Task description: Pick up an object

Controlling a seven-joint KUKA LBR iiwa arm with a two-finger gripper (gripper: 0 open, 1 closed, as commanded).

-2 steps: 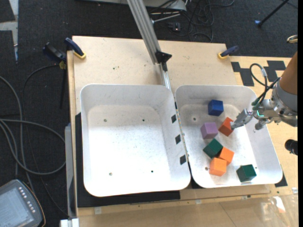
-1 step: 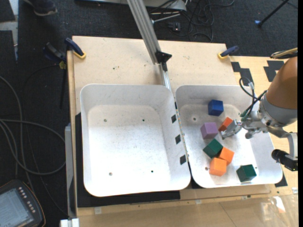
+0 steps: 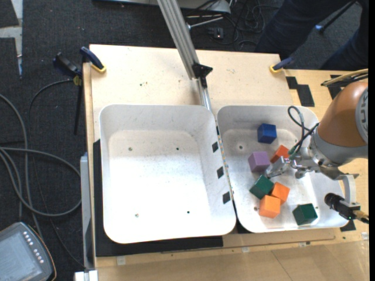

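A: Tool (image 3: 280, 167) sits low in the right bin (image 3: 234, 134), reaching in from the arm (image 3: 345, 127). How far it is open I cannot tell; metal parts blur together. Nothing visibly held.

B: Nearest to the tool?

A: Purple block (image 3: 258, 161) just left of the tool tip. A red-orange block (image 3: 280, 154) touching or just above the tip, partly hidden. Dark green block (image 3: 262, 187) just below the tip, two orange blocks (image 3: 274, 200) packed against it.

B: Further out?

A: Blue block (image 3: 267, 133) up from the tool, standing alone. A second green block (image 3: 305, 213) down and right of the tool, near the bin's lower wall.

B: How would they handle?

A: Judging by looks: small, stiff, light cubes, flat faces. Take one across two opposite faces.

B: Obstacles?

A: The cluster under the tool is tight; neighbours could block one finger. The blue block has free sides. Cables (image 3: 300, 124) hang by the wrist. The left bin (image 3: 158, 168) lies across the divider on the counter (image 3: 146, 75).
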